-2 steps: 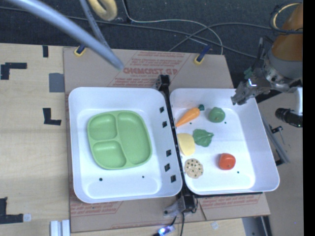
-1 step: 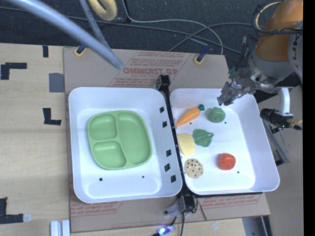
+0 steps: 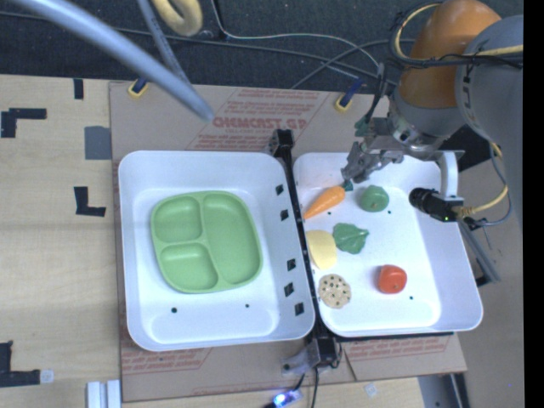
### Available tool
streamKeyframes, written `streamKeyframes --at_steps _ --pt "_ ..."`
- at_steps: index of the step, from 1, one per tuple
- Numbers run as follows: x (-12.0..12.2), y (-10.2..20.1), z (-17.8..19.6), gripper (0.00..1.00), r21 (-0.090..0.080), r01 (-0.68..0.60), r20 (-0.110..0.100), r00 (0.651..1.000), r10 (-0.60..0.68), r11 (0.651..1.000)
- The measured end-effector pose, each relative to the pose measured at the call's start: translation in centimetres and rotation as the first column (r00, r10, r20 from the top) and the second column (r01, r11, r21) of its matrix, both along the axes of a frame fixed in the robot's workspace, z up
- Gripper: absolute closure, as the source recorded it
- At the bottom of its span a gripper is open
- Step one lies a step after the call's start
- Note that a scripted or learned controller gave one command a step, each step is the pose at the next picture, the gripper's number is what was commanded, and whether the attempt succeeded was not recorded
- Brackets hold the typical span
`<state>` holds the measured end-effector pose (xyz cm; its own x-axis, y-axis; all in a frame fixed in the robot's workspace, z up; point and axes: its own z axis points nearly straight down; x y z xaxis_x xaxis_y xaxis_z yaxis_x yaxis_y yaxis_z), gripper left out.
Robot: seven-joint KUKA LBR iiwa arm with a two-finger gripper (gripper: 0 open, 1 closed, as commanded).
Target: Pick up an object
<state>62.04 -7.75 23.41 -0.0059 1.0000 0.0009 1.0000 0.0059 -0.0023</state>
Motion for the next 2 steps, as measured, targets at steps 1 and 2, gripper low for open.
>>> streamKeyframes --at_steps 1,2 --pt "0.8 5.4 -1.2 1.0 0.0 0.0 -0.001 1.0 0.0 1.0" --pt "1.7 11.0 -1.9 1.0 -0.001 0.0 0.001 1.0 0.0 1.0"
